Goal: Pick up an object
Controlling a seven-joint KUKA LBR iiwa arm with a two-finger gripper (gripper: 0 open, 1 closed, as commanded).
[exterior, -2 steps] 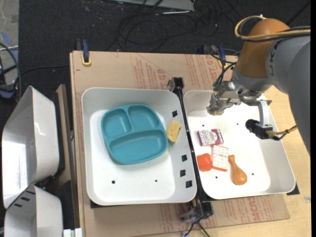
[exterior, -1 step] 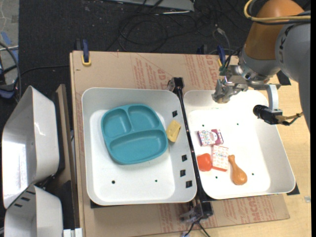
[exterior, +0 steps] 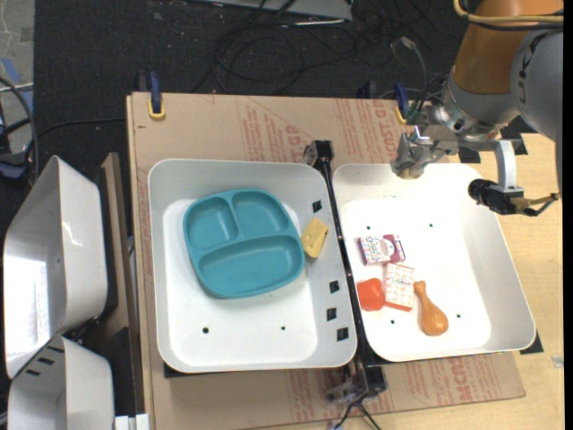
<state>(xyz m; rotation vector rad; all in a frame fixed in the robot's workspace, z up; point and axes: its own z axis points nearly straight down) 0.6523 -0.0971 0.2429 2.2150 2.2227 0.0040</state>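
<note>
Arm: reaches in from the right; end effector [exterior: 412, 164] hangs over the far rim of the right bin [exterior: 501, 240], nothing visibly in it.
End effector state: too small and dark to tell.
Candidates: purple packet [exterior: 380, 248], pink card [exterior: 399, 286], red piece [exterior: 371, 294] and orange drumstick [exterior: 430, 310], clustered in the right bin.
Left bin [exterior: 170, 240]: blue tray [exterior: 242, 242], yellow piece [exterior: 314, 237] touching it.
Advice: the purple packet looks nearest and clear of the others; descend straight over it.

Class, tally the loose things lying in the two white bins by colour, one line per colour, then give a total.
Teal: 1, divided plate
Yellow: 1, wedge
Orange: 1, drumstick
Red: 1, small piece
Pink or patterned: 2, packets
Total: 6
</note>
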